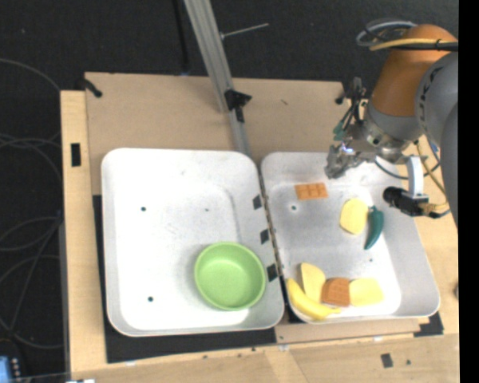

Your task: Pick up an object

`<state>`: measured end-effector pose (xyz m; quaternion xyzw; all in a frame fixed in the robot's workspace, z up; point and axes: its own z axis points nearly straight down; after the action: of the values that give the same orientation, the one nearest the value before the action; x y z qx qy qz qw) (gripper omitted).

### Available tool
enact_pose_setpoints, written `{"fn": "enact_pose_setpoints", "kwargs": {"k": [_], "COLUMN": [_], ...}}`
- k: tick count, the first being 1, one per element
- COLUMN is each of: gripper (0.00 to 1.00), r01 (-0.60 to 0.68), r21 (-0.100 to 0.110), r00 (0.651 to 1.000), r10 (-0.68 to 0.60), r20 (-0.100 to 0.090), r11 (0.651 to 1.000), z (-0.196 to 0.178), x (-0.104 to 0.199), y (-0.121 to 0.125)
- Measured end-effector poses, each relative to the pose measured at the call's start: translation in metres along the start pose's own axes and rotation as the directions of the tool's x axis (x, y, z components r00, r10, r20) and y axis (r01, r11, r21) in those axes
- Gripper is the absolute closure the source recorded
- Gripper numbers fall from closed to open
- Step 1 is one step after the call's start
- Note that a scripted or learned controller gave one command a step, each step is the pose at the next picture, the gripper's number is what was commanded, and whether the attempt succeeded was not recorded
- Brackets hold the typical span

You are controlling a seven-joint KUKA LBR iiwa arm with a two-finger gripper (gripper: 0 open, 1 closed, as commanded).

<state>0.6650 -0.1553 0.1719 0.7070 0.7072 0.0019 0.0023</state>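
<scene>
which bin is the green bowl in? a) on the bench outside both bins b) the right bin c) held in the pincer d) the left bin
d: the green bowl sits in the left bin, near its lower right corner, while the pincer hangs over the upper part of the right bin, well away from it.
</scene>
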Motion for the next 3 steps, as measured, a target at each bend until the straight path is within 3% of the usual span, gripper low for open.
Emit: {"fn": "enact_pose_setpoints", "kwargs": {"k": [1, 2, 3], "gripper": [1.00, 1.00, 1.00], "r01": [0.000, 0.003, 0.007], "r21": [-0.001, 0.001, 0.004], "r00": [1.000, 1.000, 1.000], "r10": [0.000, -0.003, -0.007], "r20": [0.001, 0.000, -0.003], "r11": [1.000, 1.000, 1.000], "z": [-0.053, -0.083, -0.092], "x": [-0.010, -0.011, 0.043], "y": [0.000, 0.002, -0.011]}}
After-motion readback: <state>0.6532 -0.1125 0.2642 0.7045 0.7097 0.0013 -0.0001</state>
